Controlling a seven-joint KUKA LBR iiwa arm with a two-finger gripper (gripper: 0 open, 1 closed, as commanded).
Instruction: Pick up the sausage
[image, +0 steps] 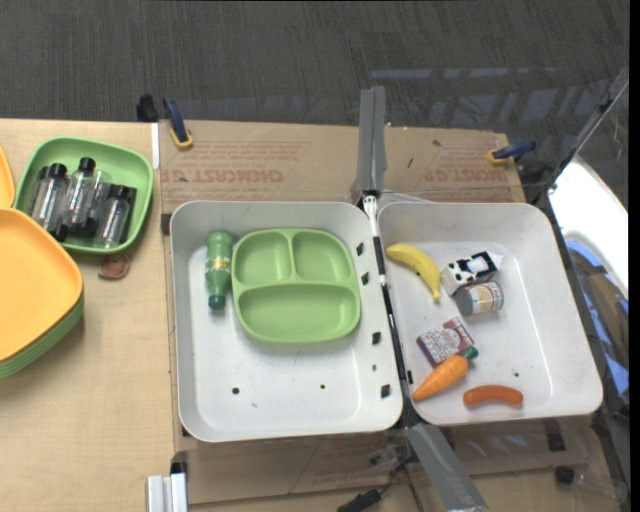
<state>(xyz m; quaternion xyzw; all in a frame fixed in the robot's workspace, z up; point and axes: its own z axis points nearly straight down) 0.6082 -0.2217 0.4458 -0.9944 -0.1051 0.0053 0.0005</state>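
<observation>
Sausage (493, 397) in the front corner of the right bin (578, 345)

It lies flat on the white floor, a smooth orange-red cylinder with rounded ends, its long axis running left to right across the bin. I reach in from the right, so it sits on my side. A tapered carrot (441, 377) lies just beside its left end, apart from it, with a purple packet (445, 343) behind. My closing line should run across that axis, front to back.
</observation>
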